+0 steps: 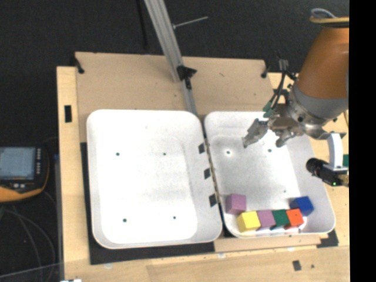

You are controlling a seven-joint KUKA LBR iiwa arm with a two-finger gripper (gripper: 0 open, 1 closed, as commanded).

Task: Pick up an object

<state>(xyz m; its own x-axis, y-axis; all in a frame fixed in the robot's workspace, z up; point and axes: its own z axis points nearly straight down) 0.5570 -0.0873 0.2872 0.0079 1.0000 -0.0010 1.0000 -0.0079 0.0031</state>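
My gripper (264, 140) hangs over the far half of the right bin (258, 169), open, with nothing between its fingers (254, 134). Several cubes lie along that bin's near edge, well in front of the gripper: a purple cube (236, 203), a yellow cube (249, 221), a pale purple cube (266, 218), a green cube (279, 218), an orange cube (294, 217) and a blue cube (303, 205). The row from yellow to orange sits packed side by side against the near wall.
The left bin (147, 175) sits beside the right one, with black clips (207, 172) along the shared edge. A slanted metal rail (167, 40) rises from the back of the bench. A small screen device (20, 166) lies off the bench's left side.
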